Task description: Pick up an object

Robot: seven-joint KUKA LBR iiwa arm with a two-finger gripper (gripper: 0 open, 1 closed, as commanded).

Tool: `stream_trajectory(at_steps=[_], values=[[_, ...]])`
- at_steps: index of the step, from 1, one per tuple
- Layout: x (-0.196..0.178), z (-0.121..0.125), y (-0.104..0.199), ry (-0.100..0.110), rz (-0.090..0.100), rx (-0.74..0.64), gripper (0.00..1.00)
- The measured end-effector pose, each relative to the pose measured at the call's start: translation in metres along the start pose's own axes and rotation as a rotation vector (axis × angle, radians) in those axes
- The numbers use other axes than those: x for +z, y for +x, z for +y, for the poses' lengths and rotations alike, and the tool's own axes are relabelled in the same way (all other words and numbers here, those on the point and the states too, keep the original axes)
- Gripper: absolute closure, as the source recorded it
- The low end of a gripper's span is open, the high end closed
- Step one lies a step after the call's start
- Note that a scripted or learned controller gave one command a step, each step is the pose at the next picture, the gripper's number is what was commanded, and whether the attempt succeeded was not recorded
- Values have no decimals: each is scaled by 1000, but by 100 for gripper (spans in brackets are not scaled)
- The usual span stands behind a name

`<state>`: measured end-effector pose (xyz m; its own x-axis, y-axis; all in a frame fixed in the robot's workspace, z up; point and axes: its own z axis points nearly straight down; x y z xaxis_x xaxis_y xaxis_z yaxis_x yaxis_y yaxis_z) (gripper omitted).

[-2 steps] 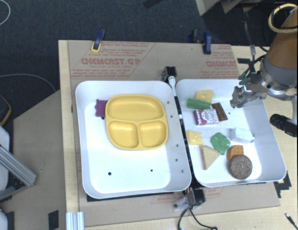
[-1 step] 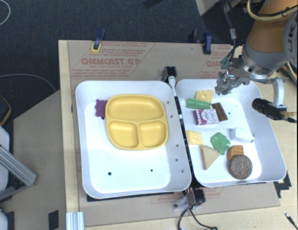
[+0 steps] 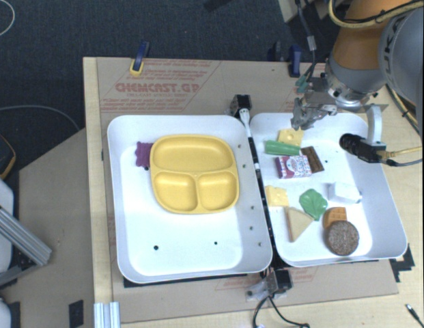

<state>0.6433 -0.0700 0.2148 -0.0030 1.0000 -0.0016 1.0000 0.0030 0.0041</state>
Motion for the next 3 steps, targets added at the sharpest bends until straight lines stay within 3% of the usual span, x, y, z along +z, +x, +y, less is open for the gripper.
stream_trajectory(at_steps=[1,3], values=[[-18,-3,-5,-1,0,3,100],[-20,-3,2,1,0,3,100]])
